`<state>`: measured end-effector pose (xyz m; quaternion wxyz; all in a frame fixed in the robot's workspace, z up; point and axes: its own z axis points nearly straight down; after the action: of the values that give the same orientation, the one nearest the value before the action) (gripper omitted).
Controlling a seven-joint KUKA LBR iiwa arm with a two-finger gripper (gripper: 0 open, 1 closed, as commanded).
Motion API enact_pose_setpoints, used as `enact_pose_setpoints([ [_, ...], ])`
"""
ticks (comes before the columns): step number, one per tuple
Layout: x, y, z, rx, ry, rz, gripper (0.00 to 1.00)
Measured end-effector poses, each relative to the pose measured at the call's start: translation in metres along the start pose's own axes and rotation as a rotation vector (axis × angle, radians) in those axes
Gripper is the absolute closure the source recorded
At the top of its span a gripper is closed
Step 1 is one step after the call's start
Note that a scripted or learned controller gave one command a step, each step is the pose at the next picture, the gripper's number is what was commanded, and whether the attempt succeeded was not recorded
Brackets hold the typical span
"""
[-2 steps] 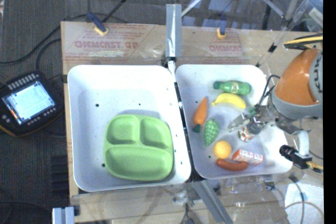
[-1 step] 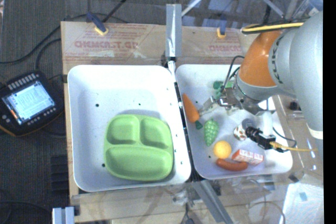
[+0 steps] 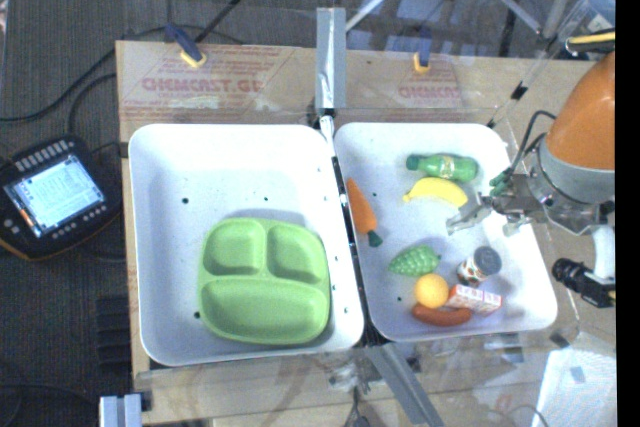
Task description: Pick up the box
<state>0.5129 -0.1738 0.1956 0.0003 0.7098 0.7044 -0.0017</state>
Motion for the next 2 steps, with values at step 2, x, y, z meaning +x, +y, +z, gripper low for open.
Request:
enact_pose_setpoints([
  [2,0.046,-0.024,0.105,-0.018,-0.001,0.295,0.00],
])
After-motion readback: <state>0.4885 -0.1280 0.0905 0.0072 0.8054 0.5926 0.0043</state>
